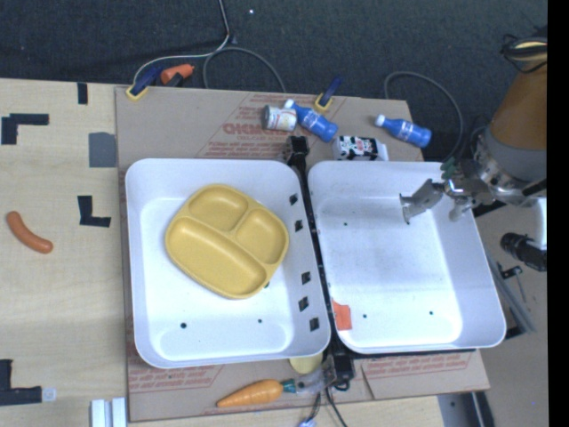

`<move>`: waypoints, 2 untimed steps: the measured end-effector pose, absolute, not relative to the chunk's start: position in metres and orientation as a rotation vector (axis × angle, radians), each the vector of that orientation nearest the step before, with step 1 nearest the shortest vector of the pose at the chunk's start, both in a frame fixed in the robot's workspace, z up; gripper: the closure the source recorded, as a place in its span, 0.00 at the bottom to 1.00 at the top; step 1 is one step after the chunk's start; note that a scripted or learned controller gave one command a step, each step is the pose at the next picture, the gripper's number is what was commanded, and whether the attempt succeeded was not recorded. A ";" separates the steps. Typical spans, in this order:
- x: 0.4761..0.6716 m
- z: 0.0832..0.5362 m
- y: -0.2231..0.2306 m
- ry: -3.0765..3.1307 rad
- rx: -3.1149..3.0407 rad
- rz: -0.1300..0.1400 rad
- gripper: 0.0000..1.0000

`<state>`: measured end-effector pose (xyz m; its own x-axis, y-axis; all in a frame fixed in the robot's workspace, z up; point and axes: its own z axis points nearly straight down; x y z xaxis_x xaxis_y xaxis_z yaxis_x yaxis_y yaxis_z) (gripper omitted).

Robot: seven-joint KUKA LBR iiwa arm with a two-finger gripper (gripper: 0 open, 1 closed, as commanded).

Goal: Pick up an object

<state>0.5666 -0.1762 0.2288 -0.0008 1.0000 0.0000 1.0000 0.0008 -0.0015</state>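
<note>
Yellow divided plate (228, 238), lying flat, left bin (147, 238)

The yellow divided plate (228, 240) is looking like smooth matt plastic; both white bins (142, 265) are showing glossy plastic; the bench (53, 283) is showing pale wood.

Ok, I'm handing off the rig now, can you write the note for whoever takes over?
Tool: over the right bin, near its upper right; nothing seen between its fingers, and whether they are open or shut is unclear.
Things: yellow divided plate lies in the left bin. A small orange tag sits at the right bin's left edge.
Done: nothing picked up yet.
Left: choose an object, probably the plate, grasp and lift.
</note>
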 end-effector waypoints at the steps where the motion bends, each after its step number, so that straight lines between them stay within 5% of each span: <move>1: 0.513 0.117 -0.140 -2.212 -2.210 0.011 0.00; 2: 0.548 0.084 -0.105 -2.226 -2.219 0.001 0.00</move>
